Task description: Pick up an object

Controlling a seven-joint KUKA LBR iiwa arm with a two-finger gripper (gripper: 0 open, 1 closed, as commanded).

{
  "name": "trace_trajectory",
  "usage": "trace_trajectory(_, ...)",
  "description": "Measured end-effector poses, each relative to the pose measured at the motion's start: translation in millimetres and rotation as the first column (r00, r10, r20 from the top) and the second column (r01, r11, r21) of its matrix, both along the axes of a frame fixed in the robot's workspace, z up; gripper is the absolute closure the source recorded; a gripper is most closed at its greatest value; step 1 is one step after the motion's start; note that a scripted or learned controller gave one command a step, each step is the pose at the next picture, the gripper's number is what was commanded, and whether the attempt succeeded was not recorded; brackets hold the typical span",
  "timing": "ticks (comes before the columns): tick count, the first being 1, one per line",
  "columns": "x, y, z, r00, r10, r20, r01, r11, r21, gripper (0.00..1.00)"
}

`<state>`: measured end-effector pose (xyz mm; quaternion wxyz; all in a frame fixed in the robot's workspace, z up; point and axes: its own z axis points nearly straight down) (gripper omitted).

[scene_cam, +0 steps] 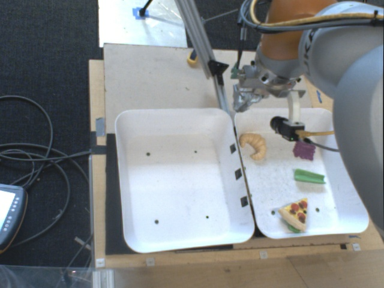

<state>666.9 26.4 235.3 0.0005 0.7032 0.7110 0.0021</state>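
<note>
The big grey arm point(342, 53) hangs over the far end of the right bin point(348, 212). Its fingers point(242, 101) are at the bin's far left corner, and I cannot tell if they are wide or narrow. The left bin point(180, 179) sits beside the right bin on the desk point(150, 77). Inside the right bin, the croissant point(254, 144) is just below the fingers. The pizza slice point(294, 214) is at the bin's near edge. The green stick point(309, 176) is in the middle. The purple toy point(304, 151) is just above it.
</note>
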Motion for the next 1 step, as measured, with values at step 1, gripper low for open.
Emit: trace_trajectory(1,10.6,59.4,7.2,1.0,0.0,0.001,0.0,1.0,0.001,1.0)
